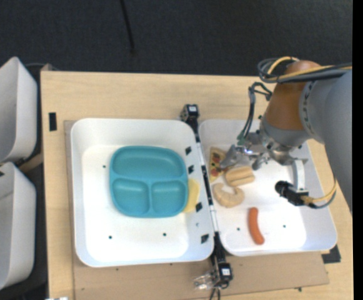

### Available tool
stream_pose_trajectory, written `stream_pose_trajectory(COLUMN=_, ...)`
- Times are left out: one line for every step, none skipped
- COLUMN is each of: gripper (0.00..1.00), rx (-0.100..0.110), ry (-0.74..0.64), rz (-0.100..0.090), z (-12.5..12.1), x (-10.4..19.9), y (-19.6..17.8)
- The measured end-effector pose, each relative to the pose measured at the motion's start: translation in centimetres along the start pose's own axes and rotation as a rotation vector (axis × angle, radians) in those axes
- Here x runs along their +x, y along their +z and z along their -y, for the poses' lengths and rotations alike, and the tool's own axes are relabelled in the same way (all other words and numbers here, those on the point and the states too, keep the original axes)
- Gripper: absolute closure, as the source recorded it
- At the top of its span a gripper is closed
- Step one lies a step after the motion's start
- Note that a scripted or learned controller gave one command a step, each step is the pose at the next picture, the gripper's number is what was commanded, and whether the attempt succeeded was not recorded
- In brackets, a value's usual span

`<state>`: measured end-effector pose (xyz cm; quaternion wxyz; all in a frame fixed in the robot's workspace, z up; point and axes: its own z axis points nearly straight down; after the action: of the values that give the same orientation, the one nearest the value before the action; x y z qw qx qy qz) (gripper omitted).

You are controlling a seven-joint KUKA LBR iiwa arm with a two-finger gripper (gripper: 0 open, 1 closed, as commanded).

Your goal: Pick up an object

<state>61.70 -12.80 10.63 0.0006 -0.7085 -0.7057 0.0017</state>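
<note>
the arm reaches in from the right and hangs low over the far half of the right bin [318, 230]. its gripper [242, 158] sits just above a pale bread roll [240, 177], at the roll's far-left end, near the bin's left wall. whether the tool is released or clenched cannot be told from here; the wrist body and cables cover that part, and nothing can be seen grasped.

there are 4 things in the right bin to choose from. the roll lies just beside a pale bagel-like ring [228, 196] on its near side, the 2 looking to touch. a small red and yellow piece [216, 159] lies to the left, close against the bin wall. a red sausage [256, 225] lies alone toward the near side, well apart from the rest.

in the left bin [87, 242] a teal divided plate [149, 181] rests flat, with a yellow piece [193, 195] peeking out at its right edge.

the risks, as i judge them: the roll is rounded and may roll or squirt out under an off-centre pinch. the ring beside it could be nudged or dragged along. the gripper works close to the divider between the 2 bins, so a descent slightly to the left might strike that wall or the small piece.
</note>
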Motion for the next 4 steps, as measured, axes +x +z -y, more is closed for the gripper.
stream_pose_trajectory(gripper=1.0, rx=-0.007, ry=0.004, rz=-0.001, z=-0.2, x=-0.1, y=-1.5)
stream_pose_trajectory(gripper=1.0, rx=-0.009, ry=-0.005, rz=0.0, z=-0.9, x=0.0, y=-6.0)
stream_pose_trajectory(gripper=1.0, rx=-0.011, ry=-0.006, rz=0.0, z=-1.0, x=-0.1, y=-11.5)
stream_pose_trajectory(gripper=1.0, rx=-0.006, ry=-0.01, rz=-0.003, z=0.2, x=4.6, y=-12.6)
